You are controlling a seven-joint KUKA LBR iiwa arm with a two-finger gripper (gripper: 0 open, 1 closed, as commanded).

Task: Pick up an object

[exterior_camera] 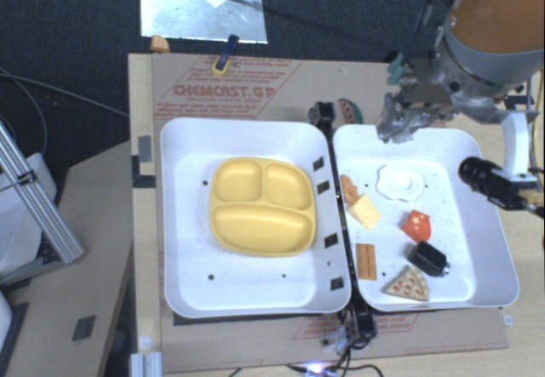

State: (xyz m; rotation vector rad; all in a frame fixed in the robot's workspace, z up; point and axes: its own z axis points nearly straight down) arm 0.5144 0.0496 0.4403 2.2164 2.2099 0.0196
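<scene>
Above right white bin's (477, 145) far rim, grey gripper (397, 130), finger state unreadable; descent risks striking rim, missing flat white fried-egg toy (400, 182).

Small toy foods (387, 231) lie scattered flat in the right white bin (485, 231).

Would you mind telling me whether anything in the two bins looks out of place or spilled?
Nothing stands out. The yellow divided plate lies flat in the left bin, and the toy food pieces lie scattered inside the right bin.
</scene>
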